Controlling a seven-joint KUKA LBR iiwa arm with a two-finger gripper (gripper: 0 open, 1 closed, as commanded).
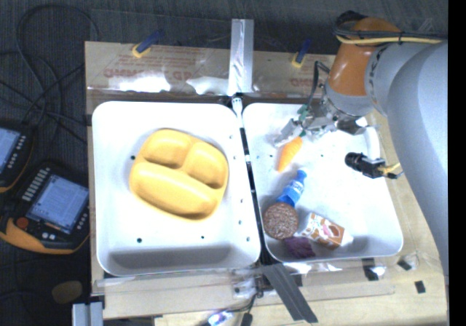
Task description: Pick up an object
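Gripper [297,128] sits just above the carrot [289,153] in right bin [386,233]

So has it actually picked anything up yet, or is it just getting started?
Nothing looks lifted yet. The gripper is low in the right bin, just above the orange carrot, which lies on the bin floor. The blue bottle, round brown item and snack packet lie nearby. Grasping and lifting are left.

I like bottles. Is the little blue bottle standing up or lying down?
Lying down. The blue bottle rests lengthwise on the right bin floor, beside the carrot.
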